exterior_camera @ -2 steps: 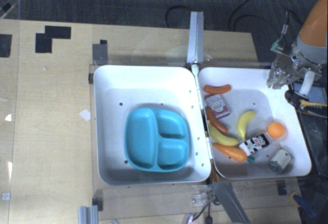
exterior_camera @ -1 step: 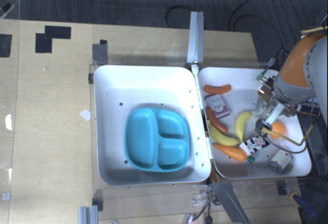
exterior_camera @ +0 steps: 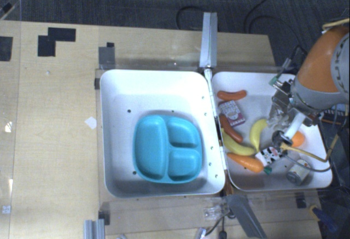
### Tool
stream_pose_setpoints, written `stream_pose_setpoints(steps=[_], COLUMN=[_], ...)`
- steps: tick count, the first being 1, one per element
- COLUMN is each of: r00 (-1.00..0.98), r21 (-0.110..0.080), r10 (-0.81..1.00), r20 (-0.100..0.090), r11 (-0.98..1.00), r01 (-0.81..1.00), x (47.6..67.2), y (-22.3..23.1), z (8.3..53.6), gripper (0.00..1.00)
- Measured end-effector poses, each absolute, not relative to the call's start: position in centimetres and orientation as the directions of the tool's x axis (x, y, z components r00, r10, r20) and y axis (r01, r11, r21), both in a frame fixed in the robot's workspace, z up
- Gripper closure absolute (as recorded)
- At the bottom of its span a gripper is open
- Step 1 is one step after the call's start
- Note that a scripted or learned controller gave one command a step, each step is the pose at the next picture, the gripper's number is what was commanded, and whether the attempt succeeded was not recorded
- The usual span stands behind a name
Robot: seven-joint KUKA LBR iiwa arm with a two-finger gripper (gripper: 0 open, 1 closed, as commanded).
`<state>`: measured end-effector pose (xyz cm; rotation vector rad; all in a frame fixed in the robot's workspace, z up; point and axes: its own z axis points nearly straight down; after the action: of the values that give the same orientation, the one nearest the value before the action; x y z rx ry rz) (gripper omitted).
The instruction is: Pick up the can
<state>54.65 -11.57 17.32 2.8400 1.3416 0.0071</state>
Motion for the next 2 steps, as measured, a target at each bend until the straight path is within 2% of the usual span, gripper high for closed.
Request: stream_pose_setpoints(steps=[1,2], r00=[0.733,0.958], r21=[0.003,0.002], r10=[0.681,0.286], r20=[0.002,0.004], r11=[-0.733,-0.958], r01=[0.681,0.286], x=[64.0,61.5], y=[-12.2,-12.6], z=[20.5,26.8], gripper=[1.00,1.00])
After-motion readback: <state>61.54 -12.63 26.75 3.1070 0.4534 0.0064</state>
